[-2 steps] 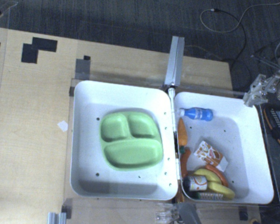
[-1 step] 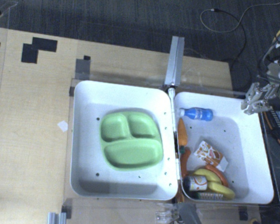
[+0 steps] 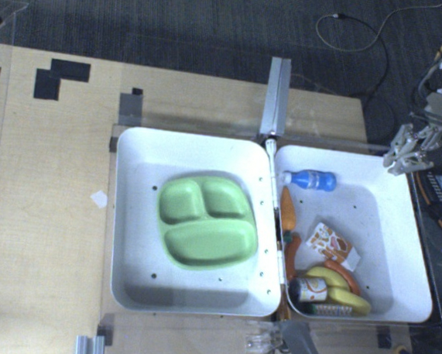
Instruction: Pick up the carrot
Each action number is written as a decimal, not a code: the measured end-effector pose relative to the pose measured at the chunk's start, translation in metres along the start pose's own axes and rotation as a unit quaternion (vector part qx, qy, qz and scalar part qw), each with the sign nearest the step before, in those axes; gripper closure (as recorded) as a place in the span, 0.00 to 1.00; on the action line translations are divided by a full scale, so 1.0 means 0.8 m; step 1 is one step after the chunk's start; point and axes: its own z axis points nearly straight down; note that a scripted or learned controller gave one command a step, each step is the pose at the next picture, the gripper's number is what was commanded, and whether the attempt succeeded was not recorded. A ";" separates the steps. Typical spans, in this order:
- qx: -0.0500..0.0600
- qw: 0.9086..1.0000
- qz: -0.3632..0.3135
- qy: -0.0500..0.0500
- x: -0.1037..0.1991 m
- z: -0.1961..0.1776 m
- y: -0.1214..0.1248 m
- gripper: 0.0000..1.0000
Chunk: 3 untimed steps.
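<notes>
The carrot (image 3: 288,209) is a slim orange piece lying lengthwise against the left wall of the right bin (image 3: 400,252), just below a blue bottle (image 3: 311,179). My gripper (image 3: 408,154) hangs over the bin's far right corner, well away from the carrot and above the rim. Its metal fingers look spread, so it is open with nothing between them.
Below the carrot lie a reddish-brown piece (image 3: 292,253), a snack packet (image 3: 331,244), a banana (image 3: 342,289) and a small can (image 3: 311,291). The left bin (image 3: 133,203) holds a green divided plate (image 3: 207,222). A metal bar (image 3: 276,100) divides the bins.
</notes>
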 end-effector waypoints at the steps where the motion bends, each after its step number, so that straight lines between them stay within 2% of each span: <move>1: -0.001 0.999 -0.033 0.005 0.031 -0.087 0.010 1.00; 2: -0.004 0.994 -0.112 0.006 -0.004 0.033 -0.004 1.00; 3: -0.003 0.961 -0.275 0.004 0.005 0.200 0.001 1.00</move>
